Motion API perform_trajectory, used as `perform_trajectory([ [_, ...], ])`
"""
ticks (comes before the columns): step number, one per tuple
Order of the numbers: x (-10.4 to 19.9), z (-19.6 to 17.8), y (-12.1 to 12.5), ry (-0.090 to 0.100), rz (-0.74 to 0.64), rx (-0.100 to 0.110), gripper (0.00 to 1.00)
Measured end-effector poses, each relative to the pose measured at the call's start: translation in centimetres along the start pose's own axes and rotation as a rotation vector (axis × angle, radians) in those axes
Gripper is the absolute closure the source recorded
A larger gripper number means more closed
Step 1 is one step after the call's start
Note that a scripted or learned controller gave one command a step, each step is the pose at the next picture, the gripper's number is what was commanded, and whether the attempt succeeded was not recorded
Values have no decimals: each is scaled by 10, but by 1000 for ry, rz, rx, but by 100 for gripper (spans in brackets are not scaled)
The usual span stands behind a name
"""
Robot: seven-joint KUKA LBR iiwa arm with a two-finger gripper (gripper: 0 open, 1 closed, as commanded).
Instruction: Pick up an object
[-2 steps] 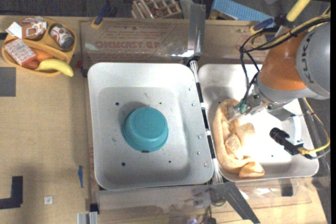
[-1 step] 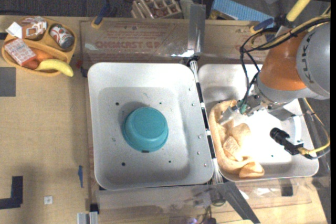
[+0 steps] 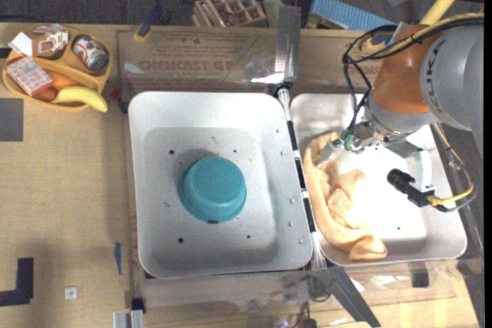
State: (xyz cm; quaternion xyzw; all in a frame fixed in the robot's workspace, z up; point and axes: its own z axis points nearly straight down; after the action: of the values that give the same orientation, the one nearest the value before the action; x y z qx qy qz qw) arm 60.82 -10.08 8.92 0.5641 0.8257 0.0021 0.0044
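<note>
I have the arm low over the right bin; I cannot tell the grip state. The orange cloth lies just below-left of it, unlifted as far as I judge. Grasp and lift remain.

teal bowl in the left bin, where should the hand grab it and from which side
The teal bowl looks upside down, its flat base facing up and its rim on the floor of the left bin. The smooth dome gives little to pinch, so probably come straight down from above and close across the narrower base, where the walls are steepest.
</note>
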Motion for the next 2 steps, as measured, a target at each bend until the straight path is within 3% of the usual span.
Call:
perform_trajectory([
  [1, 17, 0, -39, 1, 30, 0, 0],
  [2, -17, 1, 16, -1, 100, 0, 0],
])
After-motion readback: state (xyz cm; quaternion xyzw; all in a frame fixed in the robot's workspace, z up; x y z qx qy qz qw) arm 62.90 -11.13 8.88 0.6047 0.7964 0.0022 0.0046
